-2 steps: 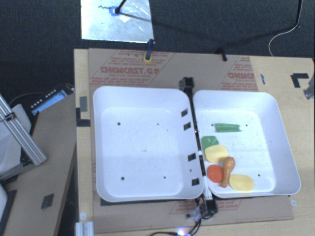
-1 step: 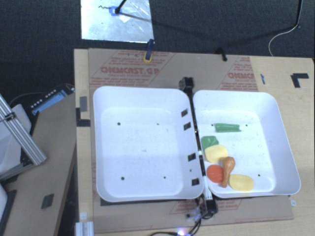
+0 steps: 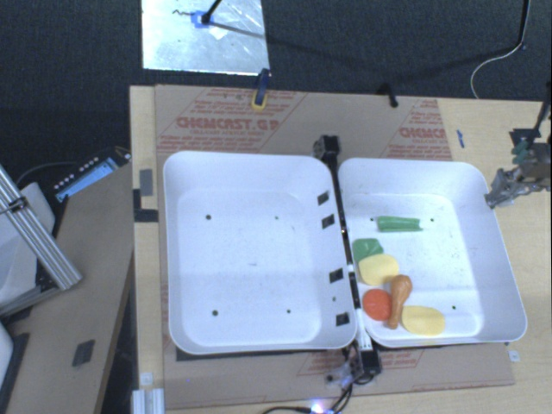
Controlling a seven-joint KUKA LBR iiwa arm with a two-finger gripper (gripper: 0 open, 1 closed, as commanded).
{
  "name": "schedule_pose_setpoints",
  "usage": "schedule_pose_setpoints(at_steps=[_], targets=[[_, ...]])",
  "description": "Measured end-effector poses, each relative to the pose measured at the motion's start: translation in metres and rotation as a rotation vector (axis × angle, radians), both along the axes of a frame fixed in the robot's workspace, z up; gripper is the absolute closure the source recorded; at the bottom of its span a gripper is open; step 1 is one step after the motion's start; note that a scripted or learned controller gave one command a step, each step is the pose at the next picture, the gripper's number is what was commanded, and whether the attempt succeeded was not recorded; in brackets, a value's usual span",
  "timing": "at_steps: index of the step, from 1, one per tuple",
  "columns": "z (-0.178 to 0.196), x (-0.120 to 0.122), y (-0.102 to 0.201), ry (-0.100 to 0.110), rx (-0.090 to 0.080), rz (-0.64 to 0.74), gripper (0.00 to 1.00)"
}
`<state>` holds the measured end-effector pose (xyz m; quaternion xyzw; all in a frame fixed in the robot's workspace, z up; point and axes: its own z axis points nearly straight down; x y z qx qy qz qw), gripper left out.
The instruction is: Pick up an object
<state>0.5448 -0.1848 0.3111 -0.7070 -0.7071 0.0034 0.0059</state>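
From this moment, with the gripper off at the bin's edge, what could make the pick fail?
The orange drumstick-shaped piece leans against the red round piece and two yellow pieces; closing there may catch two or push them apart. That cluster lies near the right bin's inner wall, which could block a finger. The gripper is far from everything; only the green stick lies apart.

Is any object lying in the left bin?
No, the toys, among them the green bean and the orange drumstick, all lie in the right bin, while the left bin shows bare white floor.
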Motion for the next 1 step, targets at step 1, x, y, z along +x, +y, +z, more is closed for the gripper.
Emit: schedule_pose_setpoints(at_steps=[1], targets=[[0.0735, 0.0775, 0.0378, -0.027, -0.006, 0.01, 1.0]])
